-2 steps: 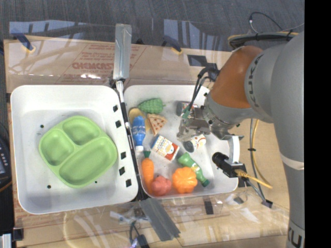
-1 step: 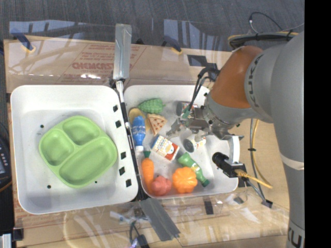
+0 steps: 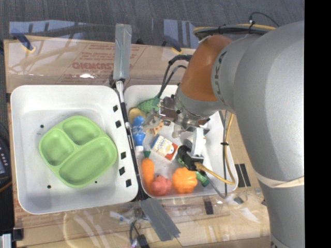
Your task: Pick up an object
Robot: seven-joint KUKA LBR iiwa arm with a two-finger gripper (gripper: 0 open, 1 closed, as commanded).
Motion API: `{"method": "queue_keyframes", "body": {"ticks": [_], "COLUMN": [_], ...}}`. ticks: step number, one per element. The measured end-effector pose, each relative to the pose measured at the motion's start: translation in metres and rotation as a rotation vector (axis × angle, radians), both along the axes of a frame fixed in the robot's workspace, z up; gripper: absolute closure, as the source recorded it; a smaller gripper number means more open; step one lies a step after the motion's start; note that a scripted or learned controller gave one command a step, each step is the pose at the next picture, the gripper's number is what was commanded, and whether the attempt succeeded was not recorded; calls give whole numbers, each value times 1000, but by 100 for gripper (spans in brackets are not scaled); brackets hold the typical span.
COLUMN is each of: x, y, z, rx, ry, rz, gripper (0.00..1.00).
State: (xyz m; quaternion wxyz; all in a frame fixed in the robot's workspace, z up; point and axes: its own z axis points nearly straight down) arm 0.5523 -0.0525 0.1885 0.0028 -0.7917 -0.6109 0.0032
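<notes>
1. Progress first: nothing is lifted yet, as far as you can see. Every toy lies on the floor of the right-hand shallow white bin (image 3: pixel 140 93), so the whole pick is left to do.
2. The pincer (image 3: pixel 158 118) sits low over the upper middle of that bin, under the grey wrist. From this slant you cannot tell whether it is spread or pressed together, and nothing shows clamped in it.
3. The likeliest target is probably the small white-and-orange printed carton (image 3: pixel 164 148). It lies just below the pincer, toward the near edge, apart from it.
4. Other candidates close by:
   - the blue plastic bottle (image 3: pixel 138 132), just to the pincer's left against the dividing wall;
   - the green leafy toy (image 3: pixel 148 105), just above the pincer.
5. Further off, along the near wall, lie the orange toy carrot (image 3: pixel 147 171), the pink rounded toy (image 3: pixel 161 185) and the orange toy pumpkin (image 3: pixel 184 180).
6. The left-hand shallow white bin (image 3: pixel 31 103) holds a green three-compartment plastic plate (image 3: pixel 77 151), well apart from the pincer.
</notes>
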Motion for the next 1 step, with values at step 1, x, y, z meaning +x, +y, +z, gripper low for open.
{"method": "queue_keyframes", "body": {"ticks": [1], "x": [-44], "y": [-74], "z": [-98], "rx": [1], "ry": [0], "rz": [-106], "gripper": [0]}}
